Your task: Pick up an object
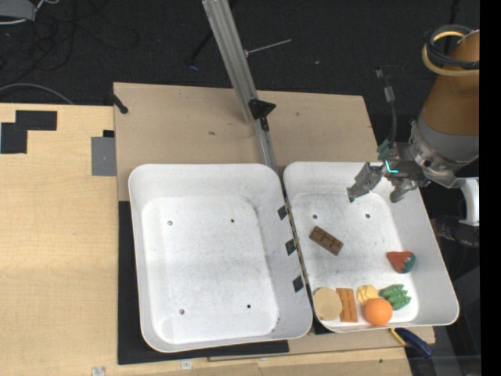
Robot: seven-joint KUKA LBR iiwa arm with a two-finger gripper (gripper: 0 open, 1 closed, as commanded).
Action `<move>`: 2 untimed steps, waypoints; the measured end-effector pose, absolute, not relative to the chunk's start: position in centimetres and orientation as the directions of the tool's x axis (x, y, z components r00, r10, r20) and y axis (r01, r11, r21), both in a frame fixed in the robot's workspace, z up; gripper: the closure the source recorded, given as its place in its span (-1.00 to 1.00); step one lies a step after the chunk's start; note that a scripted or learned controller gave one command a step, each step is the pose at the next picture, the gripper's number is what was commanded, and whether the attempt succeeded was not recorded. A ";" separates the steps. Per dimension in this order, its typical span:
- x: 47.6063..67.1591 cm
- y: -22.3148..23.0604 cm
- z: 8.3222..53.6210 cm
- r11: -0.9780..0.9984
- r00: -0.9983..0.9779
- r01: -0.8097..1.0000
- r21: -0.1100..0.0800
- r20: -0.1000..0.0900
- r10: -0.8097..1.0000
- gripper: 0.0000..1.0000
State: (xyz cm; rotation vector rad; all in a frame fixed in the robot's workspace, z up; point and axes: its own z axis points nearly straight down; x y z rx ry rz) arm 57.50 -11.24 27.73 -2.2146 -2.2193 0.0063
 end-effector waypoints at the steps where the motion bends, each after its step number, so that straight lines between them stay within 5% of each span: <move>1: 57.5 -11.4 28.0 -0.001 0.001 1.000 -0.002 0.001 1.000 -1.00; 2: 56.7 -11.0 23.2 0.000 0.000 1.000 -0.008 0.001 1.000 -1.00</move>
